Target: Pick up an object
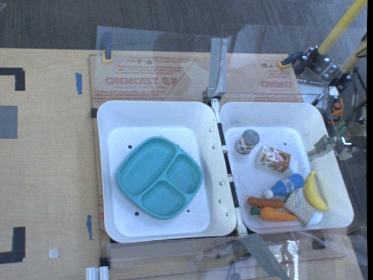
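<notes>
I take the right bin [233,118] as my landmark, since everything I might lift lies in it. My gripper [333,145] sits at its right rim, a small grey shape poking in from the clutter at that side, above the banana [315,191]. Whether my jaws stand apart or together I cannot tell; the metal is too small and too blurred against the rim. Nothing lies between them that I can make out, so I count myself as carrying nothing.

Inside the bin, the can [247,141] stands near the upper left, close to the divider. The carton [274,158] lies toward the centre, tipped on its side. Below it the bottle [285,186] lies slantwise, its white cap pointing to the lower left. Two carrots [272,209] lie along the bottom wall, one above the other, and a checked cloth [301,206] sits just to their right, touching the lower end of the banana, which curves along the right wall. The left bin [111,156], beyond the divider, has a teal tray [160,177] with three compartments.

By my reckoning the step in hand is the approach: no object is chosen or touched yet. The banana is nearest me, but it hugs the wall and the cloth. The carton or can, each apart from its neighbours, would give my jaws freer room. The next move calls for travelling in over the bin, settling above one item, and descending with jaws spread across its narrow side.
</notes>
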Robot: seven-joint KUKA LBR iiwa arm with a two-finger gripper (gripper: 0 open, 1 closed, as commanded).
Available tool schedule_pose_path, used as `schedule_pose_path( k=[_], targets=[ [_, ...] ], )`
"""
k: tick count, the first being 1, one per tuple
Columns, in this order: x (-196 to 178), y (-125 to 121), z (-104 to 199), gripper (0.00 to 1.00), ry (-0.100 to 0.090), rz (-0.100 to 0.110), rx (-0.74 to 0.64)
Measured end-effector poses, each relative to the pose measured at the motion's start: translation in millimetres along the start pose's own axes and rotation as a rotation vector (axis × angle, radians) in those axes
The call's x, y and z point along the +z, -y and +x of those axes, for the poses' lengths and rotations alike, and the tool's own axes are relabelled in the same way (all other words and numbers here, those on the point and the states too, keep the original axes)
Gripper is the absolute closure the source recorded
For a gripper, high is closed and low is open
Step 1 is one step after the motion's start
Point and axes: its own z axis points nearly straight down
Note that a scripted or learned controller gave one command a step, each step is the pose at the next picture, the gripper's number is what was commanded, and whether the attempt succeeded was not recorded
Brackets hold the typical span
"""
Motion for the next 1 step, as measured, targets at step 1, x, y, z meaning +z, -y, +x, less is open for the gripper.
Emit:
schedule_pose_path(
  k=[1],
  targets=[
    [93.8, -59.7, -9.3, 0.0, 0.004, -0.011, -0.117]
  ],
)
